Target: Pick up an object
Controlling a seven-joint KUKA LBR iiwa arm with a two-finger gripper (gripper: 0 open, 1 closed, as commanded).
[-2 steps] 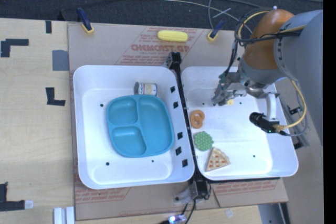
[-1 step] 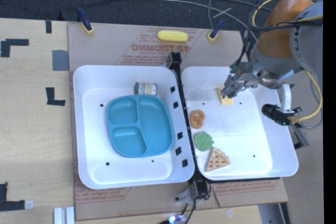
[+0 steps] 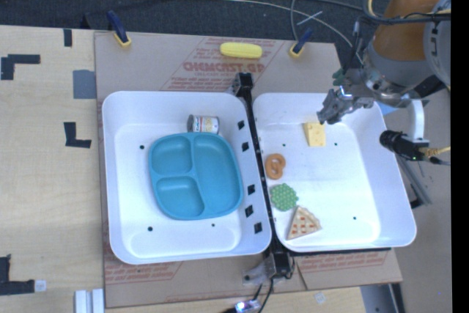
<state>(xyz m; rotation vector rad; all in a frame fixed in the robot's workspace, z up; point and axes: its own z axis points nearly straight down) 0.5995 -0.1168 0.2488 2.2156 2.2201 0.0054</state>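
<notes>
**Arm hung over the right bin, near the cheese**

The gripper (image 3: 327, 113) was low over the far part of the right bin (image 3: 366, 179), its dark tip just beside the upper corner of a small yellow cheese block (image 3: 315, 134). From where I stood I could not make out the fingers' state; they were a dark blur against the white. Nothing showed between them.

The cheese block lay flat on the bin floor near the far wall. Closer to the divider sat a brown pretzel (image 3: 275, 166), then a bumpy green piece (image 3: 283, 196) just below it, and a pizza slice (image 3: 302, 223) toward the near edge. These three ran in a loose line, apart from each other.

In the left bin (image 3: 124, 179) a blue divided plate (image 3: 196, 175) took up the middle, and a small can (image 3: 203, 124) lay on its side just beyond the plate's far rim. A yellow banana-like thing (image 3: 240, 50) rested on the cardboard behind both bins.
</notes>
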